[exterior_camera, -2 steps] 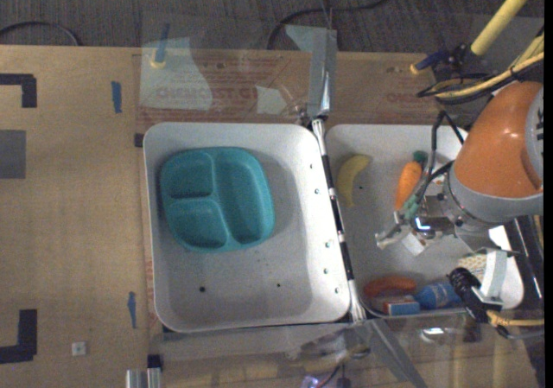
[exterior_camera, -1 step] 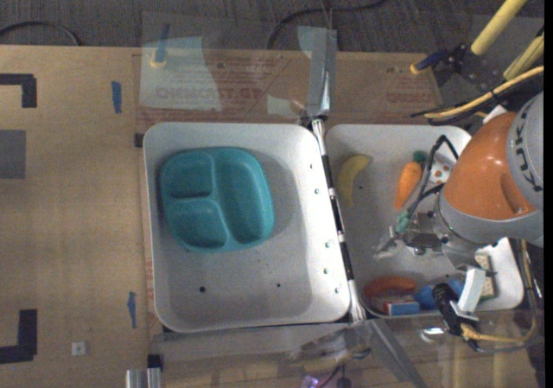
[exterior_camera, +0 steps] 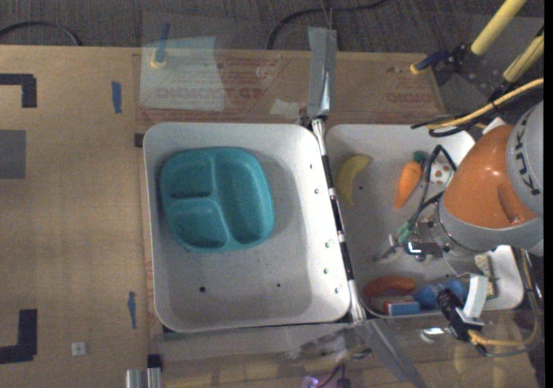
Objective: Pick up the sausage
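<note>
Fingers of the two-finger gripper are seen over the right bin, but whether they are spread or closed cannot be told, and nothing is seen held between them. On the brown tabletop, the shallow white left bin is occupied by a teal plastic plate with three compartments, set toward its far left part. Just beside it, the shallow white right bin is found. Near that bin's left wall a yellow curved banana-shaped toy is laid, and to its right an orange toy carrot with a green top. The reddish-orange oblong sausage lies along the near wall of the right bin, below the gripper and apart from it. Just right of the sausage a small blue object is seen. The grey arm with its orange band is placed over the bin's right side.
</note>
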`<action>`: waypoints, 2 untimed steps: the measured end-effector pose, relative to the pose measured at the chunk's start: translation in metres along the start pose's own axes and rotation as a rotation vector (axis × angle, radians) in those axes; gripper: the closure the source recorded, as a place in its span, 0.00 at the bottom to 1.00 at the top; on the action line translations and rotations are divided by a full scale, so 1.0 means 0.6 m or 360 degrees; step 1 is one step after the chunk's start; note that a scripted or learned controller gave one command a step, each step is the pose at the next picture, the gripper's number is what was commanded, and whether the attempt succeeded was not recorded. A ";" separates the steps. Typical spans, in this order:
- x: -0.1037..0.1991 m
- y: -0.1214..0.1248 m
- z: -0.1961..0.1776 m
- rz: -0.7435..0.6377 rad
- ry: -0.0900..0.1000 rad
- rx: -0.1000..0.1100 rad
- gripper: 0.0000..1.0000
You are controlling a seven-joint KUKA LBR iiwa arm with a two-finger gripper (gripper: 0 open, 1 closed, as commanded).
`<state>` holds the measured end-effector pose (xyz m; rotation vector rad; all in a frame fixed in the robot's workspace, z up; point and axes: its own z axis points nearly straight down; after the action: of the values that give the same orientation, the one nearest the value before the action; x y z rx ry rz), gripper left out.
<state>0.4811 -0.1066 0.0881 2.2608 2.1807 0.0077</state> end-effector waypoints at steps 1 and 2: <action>-0.001 0.001 0.000 0.0001 -0.0001 -0.0002 0.00; -0.001 0.001 0.000 0.0001 -0.0002 -0.0003 0.00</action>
<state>0.4814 -0.1073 0.0881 2.2602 2.1785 0.0081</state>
